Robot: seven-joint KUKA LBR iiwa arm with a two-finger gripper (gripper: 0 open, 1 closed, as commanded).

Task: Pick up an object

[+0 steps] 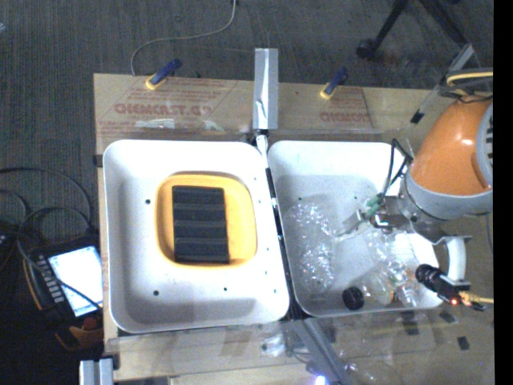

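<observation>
Spreading under everything: dark grey carpet (64, 70), with black cables (32, 199) looping at the far left and a small lit screen (70, 273) lying at the lower left. Trailing down from the top edge toward the bench, a thin pale wire (196, 32). Sitting on the carpet, a brown board (128, 107) printed with faded red lettering, carrying two white bins side by side. Clipping the board's upper edge, two blue-and-yellow clamps, one at the upper left (163, 72) and one right of centre (335, 80). Standing between them, one upright metal rail (265, 87). Poking in at the upper right, the black legs of a chair base (405, 10).

Filling the middle of the left bin (128, 295), one yellow tray (167, 215), holding one black ribbed block (200, 224) – lying flat, inside the tray's rim.

Holding the clutter, the right bin (321, 163): crumpled clear plastic (314, 239) glinting in its centre, and one clear bottle with a black cap (353, 297) lying on its side near the bin's lower edge.

Reaching in from the right, the grey arm with its orange band (453, 155), hanging over the right bin. Hovering just above the clear plastic, the gripper (377, 213) – open, closed or holding anything, impossible to tell here.
</observation>
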